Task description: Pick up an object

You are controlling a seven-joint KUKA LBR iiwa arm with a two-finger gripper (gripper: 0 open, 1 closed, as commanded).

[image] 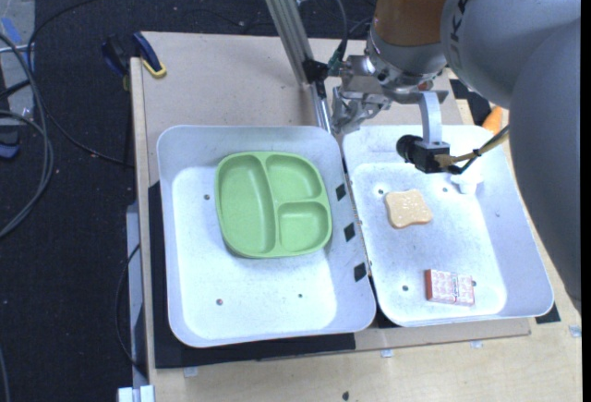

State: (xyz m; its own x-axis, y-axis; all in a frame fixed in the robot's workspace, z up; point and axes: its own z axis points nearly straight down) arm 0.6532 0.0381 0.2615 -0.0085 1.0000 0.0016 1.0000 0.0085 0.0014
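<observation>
A tan slice of toast [407,208] lies flat in the right bin [517,234], toward its far half. A small red and white packet [450,286] rests near that bin's front edge. In the left bin [185,289] sits a green divided plate [273,203]. My gripper [352,112] hangs over the far end of the seam between the two bins, above and to the left of the toast, with nothing seen in it.
A slanted metal strut [288,17] runs down to the bins' far edge beside the gripper. The grey arm [517,30] covers the upper right. A blue and yellow clamp [146,56] sits at the bench's far left corner.
</observation>
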